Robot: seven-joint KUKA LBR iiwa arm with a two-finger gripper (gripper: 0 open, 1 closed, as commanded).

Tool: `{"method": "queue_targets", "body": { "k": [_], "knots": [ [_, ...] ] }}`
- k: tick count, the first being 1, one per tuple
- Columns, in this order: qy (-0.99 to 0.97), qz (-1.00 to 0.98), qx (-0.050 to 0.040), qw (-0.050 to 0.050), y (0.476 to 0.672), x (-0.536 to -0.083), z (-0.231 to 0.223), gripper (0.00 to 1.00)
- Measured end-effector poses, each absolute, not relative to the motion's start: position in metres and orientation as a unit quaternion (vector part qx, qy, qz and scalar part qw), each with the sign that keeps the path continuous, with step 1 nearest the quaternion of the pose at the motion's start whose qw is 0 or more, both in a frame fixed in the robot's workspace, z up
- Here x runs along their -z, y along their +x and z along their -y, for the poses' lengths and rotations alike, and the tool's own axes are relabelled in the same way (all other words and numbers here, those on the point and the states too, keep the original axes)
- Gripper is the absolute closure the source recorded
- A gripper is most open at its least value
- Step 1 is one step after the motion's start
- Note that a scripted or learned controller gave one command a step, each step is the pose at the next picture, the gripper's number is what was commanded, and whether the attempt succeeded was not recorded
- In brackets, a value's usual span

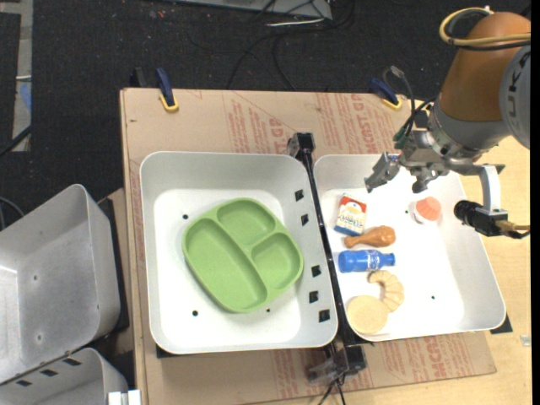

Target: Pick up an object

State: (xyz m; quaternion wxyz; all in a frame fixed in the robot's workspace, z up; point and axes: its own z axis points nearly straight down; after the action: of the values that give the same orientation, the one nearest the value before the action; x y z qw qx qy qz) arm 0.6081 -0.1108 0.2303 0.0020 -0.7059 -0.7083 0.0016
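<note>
The right bin (472, 268) holds several small items: a red, white and blue carton (350, 214), a brown drumstick (371, 238), a blue bottle (365, 261), a croissant (391, 287), a round tan cookie (369, 314) and a pink round piece (428, 209). My gripper (400, 178) hangs over the back of this bin, above and right of the carton and left of the pink piece. Its fingers stand open with nothing between them.
The left bin (160, 226) holds a green divided plate (243, 254). A black divider (319, 234) runs between the two bins. A grey tub (51, 285) stands off the bench at the left. Blue clamps (167, 91) grip the board's back edge.
</note>
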Motion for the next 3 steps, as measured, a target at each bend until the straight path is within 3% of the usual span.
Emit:
{"method": "queue_targets", "body": {
  "k": [2,3],
  "knots": [
    [-0.708,0.707,-0.0013,0.001,0.596,-0.112,0.109,0.00],
    [-0.708,0.706,0.0005,-0.001,0.597,-0.125,0.108,1.00]
  ]
}}
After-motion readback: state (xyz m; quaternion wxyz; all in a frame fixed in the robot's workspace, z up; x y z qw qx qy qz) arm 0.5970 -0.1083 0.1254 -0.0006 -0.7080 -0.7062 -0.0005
